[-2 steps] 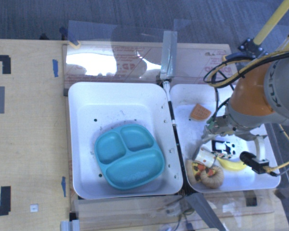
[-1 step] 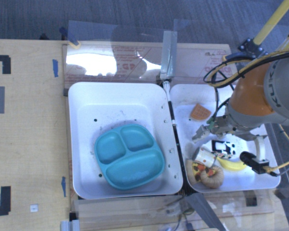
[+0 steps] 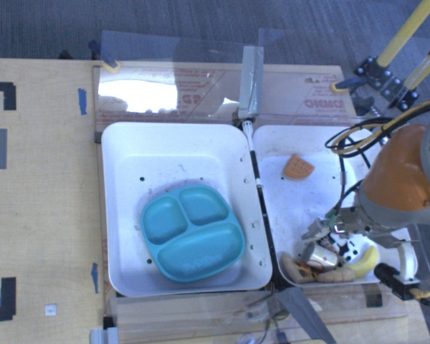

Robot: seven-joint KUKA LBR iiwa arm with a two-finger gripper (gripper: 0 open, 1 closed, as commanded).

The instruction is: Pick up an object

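Gripper (image 3: 328, 244) low over the pile in the right bin (image 3: 301, 199)
We can't tell its grip state; it's near the banana (image 3: 364, 262), prob. going for a grasp there.

Both white bins (image 3: 122, 192) look like smooth plastic, slightly glossy. Blue divided plate (image 3: 193, 232): matt plastic. Bench top (image 3: 36, 213): pale wood-grain, matt. Clear sheet (image 3: 172, 84) behind the bins: glossy, with glare. Arm's orange band (image 3: 398, 181): smooth, satin sheen.
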